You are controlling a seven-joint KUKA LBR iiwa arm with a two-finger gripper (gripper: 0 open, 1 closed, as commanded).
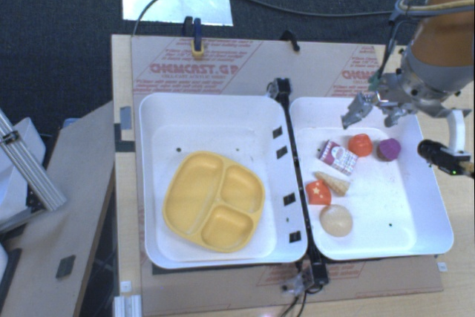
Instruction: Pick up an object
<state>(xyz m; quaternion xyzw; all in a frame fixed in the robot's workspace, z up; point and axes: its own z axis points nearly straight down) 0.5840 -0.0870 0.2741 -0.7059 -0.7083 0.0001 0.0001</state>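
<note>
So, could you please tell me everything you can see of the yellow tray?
The yellow tray is a rounded, squarish plate that looks like matte plastic, moulded into three compartments: one long one on the camera's left and two smaller ones on its right. All three hold nothing. It lies flat, right side up, turned slightly askew, on the floor of the left bin, toward the near side. Only the bin floor touches it.

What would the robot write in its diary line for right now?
arm: over right bin | gripper: open, holding nothing | nearest: tomato | tray: left bin
</note>
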